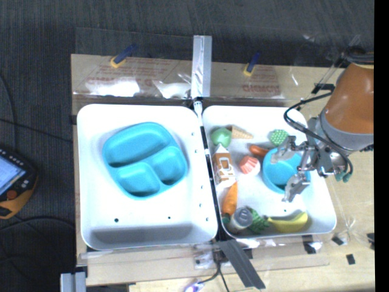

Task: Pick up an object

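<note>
The arm (349, 105) reaches in from the right, wrist bent down over the right bin (325, 215). Its end effector (290, 169) straddles the blue bowl (278, 170), fingers spread, gripping nothing.

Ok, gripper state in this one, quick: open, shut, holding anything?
Gripper: open, fingers spread over the blue bowl in the right bin; nothing visibly held between them.
</note>
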`<state>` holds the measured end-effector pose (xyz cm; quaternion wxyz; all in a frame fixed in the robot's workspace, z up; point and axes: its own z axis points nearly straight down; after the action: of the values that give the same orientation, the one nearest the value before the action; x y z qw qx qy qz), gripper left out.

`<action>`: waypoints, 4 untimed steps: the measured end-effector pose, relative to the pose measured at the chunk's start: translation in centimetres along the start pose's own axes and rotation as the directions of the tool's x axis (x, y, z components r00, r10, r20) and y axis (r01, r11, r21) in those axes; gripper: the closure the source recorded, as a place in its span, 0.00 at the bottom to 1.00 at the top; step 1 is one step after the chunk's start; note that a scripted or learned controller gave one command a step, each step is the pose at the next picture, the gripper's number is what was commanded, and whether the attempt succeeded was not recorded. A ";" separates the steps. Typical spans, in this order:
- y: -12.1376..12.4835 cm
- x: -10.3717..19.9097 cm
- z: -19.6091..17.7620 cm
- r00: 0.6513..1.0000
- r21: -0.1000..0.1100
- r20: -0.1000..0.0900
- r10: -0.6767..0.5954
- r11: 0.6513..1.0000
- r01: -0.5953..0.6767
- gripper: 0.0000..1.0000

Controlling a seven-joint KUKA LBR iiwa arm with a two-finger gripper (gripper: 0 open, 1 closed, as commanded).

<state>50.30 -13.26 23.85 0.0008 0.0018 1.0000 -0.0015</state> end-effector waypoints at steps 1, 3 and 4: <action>3.4 1.9 12.0 0.969 -0.002 -0.002 -0.248 0.969 0.248 0.00; 3.8 -5.0 14.8 0.967 0.004 0.012 -0.255 0.967 0.255 0.00; 0.2 -15.0 11.0 0.933 0.000 0.007 -0.359 0.933 0.359 0.00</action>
<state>65.34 -13.14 12.84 0.0041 -0.1806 0.9835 -0.0009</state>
